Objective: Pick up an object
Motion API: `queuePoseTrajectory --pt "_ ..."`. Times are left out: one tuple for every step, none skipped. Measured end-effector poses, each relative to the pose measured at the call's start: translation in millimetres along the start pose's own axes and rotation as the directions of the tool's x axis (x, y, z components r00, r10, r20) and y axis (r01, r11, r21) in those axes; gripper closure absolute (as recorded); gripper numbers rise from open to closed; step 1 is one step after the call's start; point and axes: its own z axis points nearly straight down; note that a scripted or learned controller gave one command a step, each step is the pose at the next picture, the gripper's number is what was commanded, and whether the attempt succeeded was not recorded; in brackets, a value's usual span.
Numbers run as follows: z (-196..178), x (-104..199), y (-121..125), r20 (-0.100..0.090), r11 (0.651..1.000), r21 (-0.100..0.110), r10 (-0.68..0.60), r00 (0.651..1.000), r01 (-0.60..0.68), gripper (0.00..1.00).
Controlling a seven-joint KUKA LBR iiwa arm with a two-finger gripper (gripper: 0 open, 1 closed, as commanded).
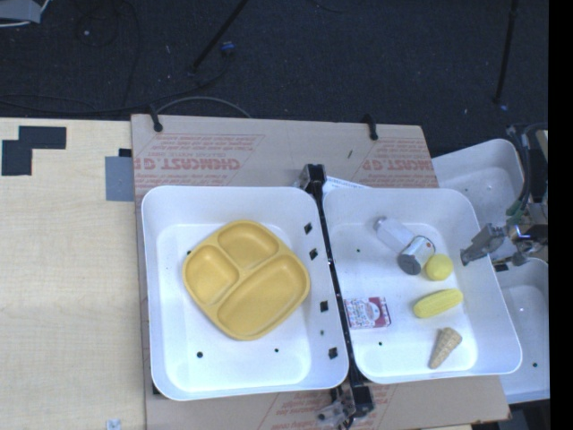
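Two white bins sit side by side in the lower half of the frame, on a brown cardboard sheet (269, 155) laid over the counter (63, 276). The left bin (166, 365) carries a yellow tray (246, 279) with three compartments, lying flat and a little turned, near the bin's middle.

The right bin (488, 352) holds the small things, so this is probably where a pick would be made. A small can (405, 245) lies on its side in the upper middle of this bin; a yellow ball (438, 267) rests just beside its grey end, perhaps touching. Below these lies a yellow corn-like piece (437, 304), and under it, near the bin's lower right, a cone (444, 346). A red and white packet (367, 313) lies flat close to the divider between the bins, well apart from the others.

The claw (492, 245) is at the right edge of the frame, above the right rim of the right bin. Nothing is seen between its fingers — whether they are spread or pressed together, one cannot tell at this size. It looks to stand outside the group of objects, so no grasp has begun yet.

The ball and the can are nearest to the claw. Both are round and lie close together, so one may roll or push the other when touched; the corn piece stands more alone and may be easier.
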Motion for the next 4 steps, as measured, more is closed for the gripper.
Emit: queuePoseTrajectory --pt "-6 1 2 0.003 1.0 -0.011 -0.003 1.0 0.003 0.0" --pt "46 4 -7 0.001 1.0 -0.007 -0.003 1.0 0.003 0.0" --pt "108 -1 -5 0.0 1.0 -0.005 -0.003 1.0 0.003 0.0" --pt "161 2 -15 0.0 1.0 -0.006 -0.003 1.0 0.003 0.0"
